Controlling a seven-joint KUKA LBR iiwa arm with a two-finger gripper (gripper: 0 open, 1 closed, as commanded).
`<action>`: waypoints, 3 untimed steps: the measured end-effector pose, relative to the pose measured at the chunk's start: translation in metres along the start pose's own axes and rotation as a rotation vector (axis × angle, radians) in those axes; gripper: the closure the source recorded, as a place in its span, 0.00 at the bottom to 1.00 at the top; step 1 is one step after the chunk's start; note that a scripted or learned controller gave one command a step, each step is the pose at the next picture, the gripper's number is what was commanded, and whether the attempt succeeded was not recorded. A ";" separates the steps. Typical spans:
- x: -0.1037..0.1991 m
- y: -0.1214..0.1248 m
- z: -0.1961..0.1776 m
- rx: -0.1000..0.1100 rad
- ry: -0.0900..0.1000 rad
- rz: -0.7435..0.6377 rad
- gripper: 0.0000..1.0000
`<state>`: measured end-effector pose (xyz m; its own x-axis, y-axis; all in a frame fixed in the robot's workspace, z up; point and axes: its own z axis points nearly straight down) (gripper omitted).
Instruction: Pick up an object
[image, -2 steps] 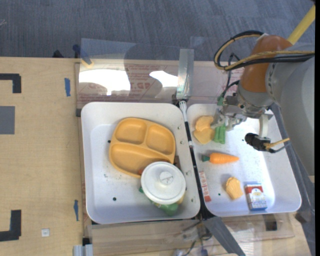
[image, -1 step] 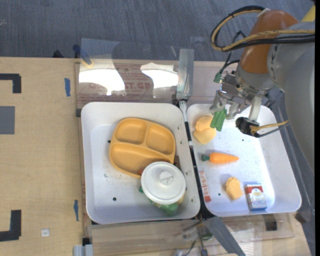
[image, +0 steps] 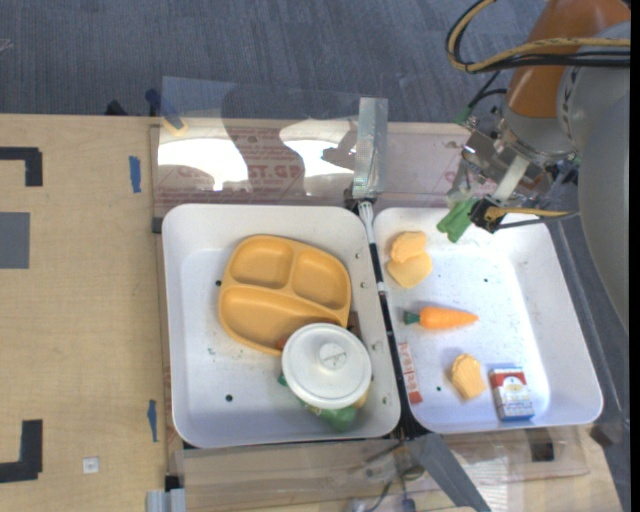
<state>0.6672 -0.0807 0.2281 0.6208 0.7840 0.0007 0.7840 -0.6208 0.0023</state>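
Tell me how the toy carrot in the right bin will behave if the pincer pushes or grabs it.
The carrot lies on its side on the right bin floor, tapered and round, so a push would probably roll it in an arc. Its smooth, glossy-looking surface may slip between fingers. It looks like a hollow plastic toy, likely light and stiff.

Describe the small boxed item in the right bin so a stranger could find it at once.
Start at the right bin, the one holding the toy carrot. Go to its near right corner, where a small carton lies flat beside a yellow lump. It is the bin's one rectangular, printed thing, red on top and blue below; its neighbours are rounded and plain yellow or orange.
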 end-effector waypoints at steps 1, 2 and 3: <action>-0.089 0.002 0.015 0.006 -0.004 0.088 1.00; -0.110 0.007 0.088 0.011 -0.006 0.194 1.00; -0.080 0.047 0.092 0.003 -0.001 0.142 1.00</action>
<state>0.6542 -0.1730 0.1359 0.7254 0.6883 -0.0007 0.6883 -0.7254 -0.0010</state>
